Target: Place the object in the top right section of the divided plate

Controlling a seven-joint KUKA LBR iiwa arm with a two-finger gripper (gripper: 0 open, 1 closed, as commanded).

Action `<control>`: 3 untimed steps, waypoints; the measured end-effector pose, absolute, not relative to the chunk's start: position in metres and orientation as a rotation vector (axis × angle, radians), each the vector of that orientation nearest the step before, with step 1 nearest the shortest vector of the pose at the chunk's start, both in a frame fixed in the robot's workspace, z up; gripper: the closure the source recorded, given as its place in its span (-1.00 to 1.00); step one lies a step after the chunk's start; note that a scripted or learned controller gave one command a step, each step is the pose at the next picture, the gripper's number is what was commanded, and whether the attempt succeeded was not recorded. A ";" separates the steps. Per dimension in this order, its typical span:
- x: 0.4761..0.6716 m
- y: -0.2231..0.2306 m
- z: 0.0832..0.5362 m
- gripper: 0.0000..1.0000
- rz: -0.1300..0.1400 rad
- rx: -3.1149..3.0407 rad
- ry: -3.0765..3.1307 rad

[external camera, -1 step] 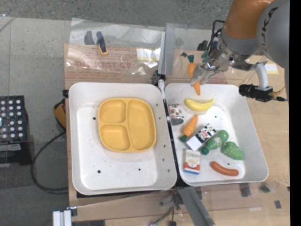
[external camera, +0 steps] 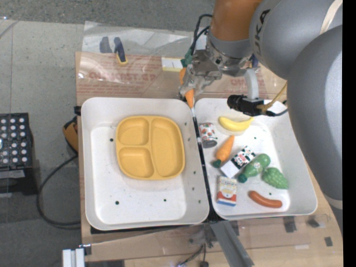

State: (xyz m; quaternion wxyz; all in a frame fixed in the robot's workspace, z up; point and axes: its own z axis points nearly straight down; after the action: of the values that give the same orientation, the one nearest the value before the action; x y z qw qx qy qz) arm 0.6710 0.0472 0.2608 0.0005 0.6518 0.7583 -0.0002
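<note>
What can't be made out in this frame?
Camera view:
- Orange piece under the gripper: upper end hidden by it, too small to identify.
- Can and carton labels: too small to read.
- Right bin: right rim hidden behind the arm.

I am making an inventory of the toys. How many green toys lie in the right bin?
2. One green toy lies against the black-and-white box; the other green toy is just right of it, above the sausage. The arm may hide more.

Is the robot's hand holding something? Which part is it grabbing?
Yes. The gripper pinches a small orange thing by its top end, and the rest hangs free below.
</note>
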 end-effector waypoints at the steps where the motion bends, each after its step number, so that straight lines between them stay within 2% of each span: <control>1: 0.678 0.109 0.203 1.00 -0.003 1.911 2.492; 2: 0.654 0.164 0.206 1.00 -0.002 1.717 2.630; 3: 0.650 0.146 0.177 1.00 -0.004 1.586 2.711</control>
State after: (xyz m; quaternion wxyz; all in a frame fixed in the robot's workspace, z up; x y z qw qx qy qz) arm 0.6498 0.1460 0.1770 0.0002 0.5050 0.8631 -0.0012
